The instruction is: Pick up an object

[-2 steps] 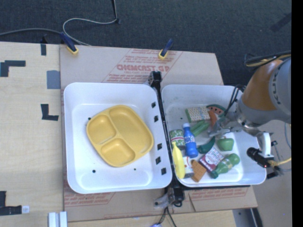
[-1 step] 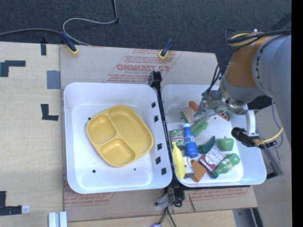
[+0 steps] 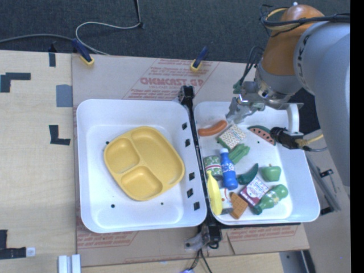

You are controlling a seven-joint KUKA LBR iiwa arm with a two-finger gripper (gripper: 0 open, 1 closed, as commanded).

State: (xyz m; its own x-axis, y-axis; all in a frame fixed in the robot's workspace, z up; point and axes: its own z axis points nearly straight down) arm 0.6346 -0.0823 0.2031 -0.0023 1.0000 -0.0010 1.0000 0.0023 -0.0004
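Observation:
The right bin point(image 3: 301, 178) holds a pile of toy food: a hot dog point(image 3: 211, 129), a speckled cracker point(image 3: 231, 135), a watermelon slice point(image 3: 262, 134), a blue bottle point(image 3: 227, 168), a banana point(image 3: 214, 192), a green pepper point(image 3: 272, 173) and a green bottle point(image 3: 271, 198). My gripper point(image 3: 238, 111) hangs over the back of this bin, just above the cracker and right of the hot dog. Nothing shows between its fingers. The left bin point(image 3: 91, 152) holds a yellow divided tray point(image 3: 144, 162).
A black clip point(image 3: 186, 94) sits on the shared wall between the bins at the back. Yellow clamps point(image 3: 199, 61) and a cable point(image 3: 108, 27) lie beyond the bins on the cardboard. The arm's bulk fills the upper right.

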